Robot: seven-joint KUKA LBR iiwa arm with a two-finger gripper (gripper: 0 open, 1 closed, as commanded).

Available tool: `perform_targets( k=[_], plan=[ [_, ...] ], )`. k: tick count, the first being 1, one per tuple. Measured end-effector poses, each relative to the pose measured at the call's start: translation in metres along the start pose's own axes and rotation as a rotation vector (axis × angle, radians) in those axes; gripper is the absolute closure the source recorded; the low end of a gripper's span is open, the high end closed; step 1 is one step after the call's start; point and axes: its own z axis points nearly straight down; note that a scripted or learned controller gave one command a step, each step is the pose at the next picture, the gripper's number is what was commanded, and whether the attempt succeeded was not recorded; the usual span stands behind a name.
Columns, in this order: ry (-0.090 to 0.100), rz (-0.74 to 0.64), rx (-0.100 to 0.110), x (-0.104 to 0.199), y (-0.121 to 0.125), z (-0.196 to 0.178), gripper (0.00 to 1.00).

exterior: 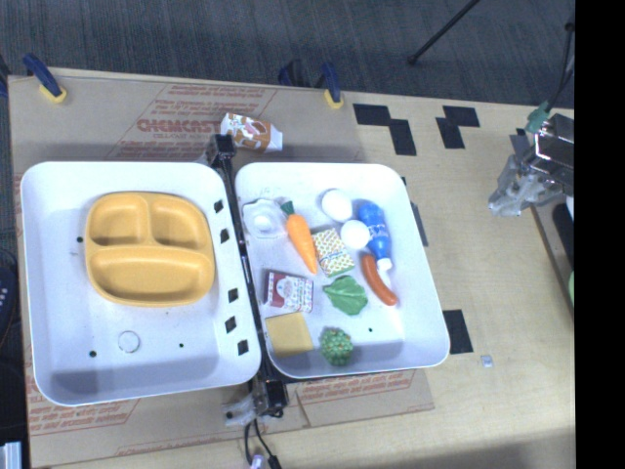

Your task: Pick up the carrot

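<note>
The carrot (pixel 302 243) lies in the right bin (pixel 420 301), in its left half, its green top toward the far rim and its orange tip pointing toward the near side, slightly slanted. It is crowded: a clear cup (pixel 262 219) sits just beside its top on the left, a patterned packet (pixel 333 251) touches or nearly touches its right flank, and a red-and-white sachet (pixel 288 291) lies just past its tip. A white egg (pixel 336 204) and a blue bottle (pixel 372 226) sit further right. The left bin (pixel 49 291) holds a yellow divided plate (pixel 149 245).

The gripper (pixel 518 189) hangs at the right edge of the bench, well apart from both bins — whether it is spread or closed I cannot tell at this angle.

The step in hand looks like the approach. To do it well, the arm should come over the carrot's middle, turn the wrist so the closing line runs across the carrot's narrow width, and descend straight — the risk is one side landing on the packet or nudging the cup.
</note>
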Motion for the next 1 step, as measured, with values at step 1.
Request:
perform_targets(
  k=[1],
  plan=[
    [-0.001,-0.009,0.0,0.0006,0.0003,-0.0103,1.0]
  ],
)
